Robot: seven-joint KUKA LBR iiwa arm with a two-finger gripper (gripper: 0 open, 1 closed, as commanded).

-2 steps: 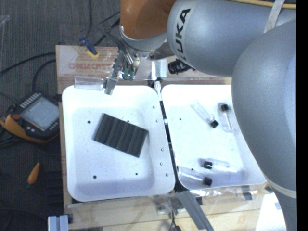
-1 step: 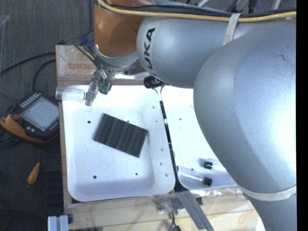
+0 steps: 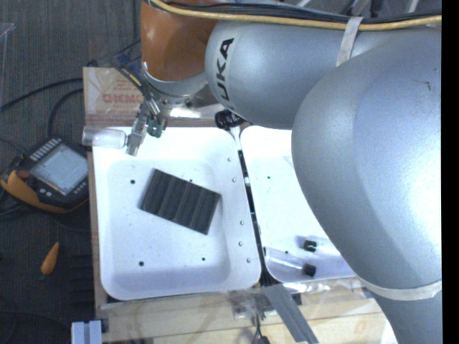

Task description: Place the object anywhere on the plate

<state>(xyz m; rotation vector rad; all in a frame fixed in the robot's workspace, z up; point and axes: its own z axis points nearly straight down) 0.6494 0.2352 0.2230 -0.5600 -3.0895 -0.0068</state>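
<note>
A dark ribbed rectangular plate (image 3: 179,201) lies flat and slightly turned in the middle of the left white bin (image 3: 122,264). My gripper (image 3: 143,133) hangs over the far left corner of that bin, above and to the left of the plate and apart from it. Nothing held shows at its tip. Beside it, on the bin's far left rim, rests a clear, pale object (image 3: 104,136). In the right bin (image 3: 276,178), near the front, lie two small clear pieces with black ends (image 3: 309,246) (image 3: 308,269). The arm's bulk hides most of the right bin.
The raised rims between the bins (image 3: 247,192) run front to back. A printed cardboard box (image 3: 107,95) stands behind the left bin. A teach pendant (image 3: 54,174) and an orange tool (image 3: 48,258) lie on the floor to the left.
</note>
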